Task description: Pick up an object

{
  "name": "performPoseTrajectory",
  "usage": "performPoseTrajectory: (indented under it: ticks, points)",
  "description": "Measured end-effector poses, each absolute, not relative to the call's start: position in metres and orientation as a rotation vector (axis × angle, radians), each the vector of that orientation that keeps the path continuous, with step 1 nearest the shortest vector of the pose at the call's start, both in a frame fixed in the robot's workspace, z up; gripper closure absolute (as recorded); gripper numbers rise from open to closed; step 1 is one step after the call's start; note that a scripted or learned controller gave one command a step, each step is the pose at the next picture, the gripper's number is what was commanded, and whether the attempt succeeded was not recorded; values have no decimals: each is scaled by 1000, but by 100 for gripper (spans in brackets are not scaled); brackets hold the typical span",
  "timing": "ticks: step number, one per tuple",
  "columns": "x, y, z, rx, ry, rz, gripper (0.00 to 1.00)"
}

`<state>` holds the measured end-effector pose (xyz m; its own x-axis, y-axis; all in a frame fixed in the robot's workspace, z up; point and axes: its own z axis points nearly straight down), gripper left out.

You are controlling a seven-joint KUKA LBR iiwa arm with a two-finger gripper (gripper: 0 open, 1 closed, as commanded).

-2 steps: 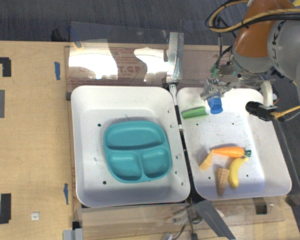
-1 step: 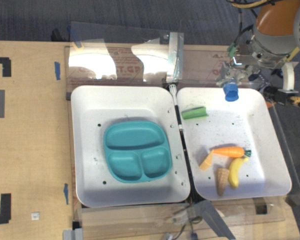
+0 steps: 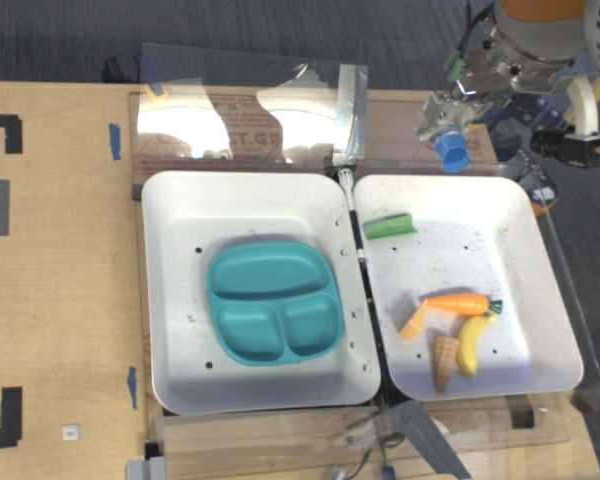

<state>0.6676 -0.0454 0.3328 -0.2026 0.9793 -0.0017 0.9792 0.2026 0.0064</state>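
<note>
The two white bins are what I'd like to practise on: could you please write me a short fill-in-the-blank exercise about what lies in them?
1. The teal divided tray lies in the ____ bin of the camera view.
2. The green block lies in the ____ bin.
3. The carrot is coloured ____.
4. Beside the carrot lies a yellow ____.

Missing words: left; right; orange; banana

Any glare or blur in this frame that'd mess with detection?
Camera view: strong glare on the clear sheet behind the bins; left bin rim slightly washed out; teal tray and carrot reasonably sharp; gripper at the top right looks soft.
</note>
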Motion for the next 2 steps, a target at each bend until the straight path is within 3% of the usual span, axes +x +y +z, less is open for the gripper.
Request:
performPoseTrajectory:
  ticks: [1, 2]
  points:
    - [647, -31, 213, 1974, 2453, -8, 100]
    - [657, -45, 183, 2116, 2327, -3, 100]
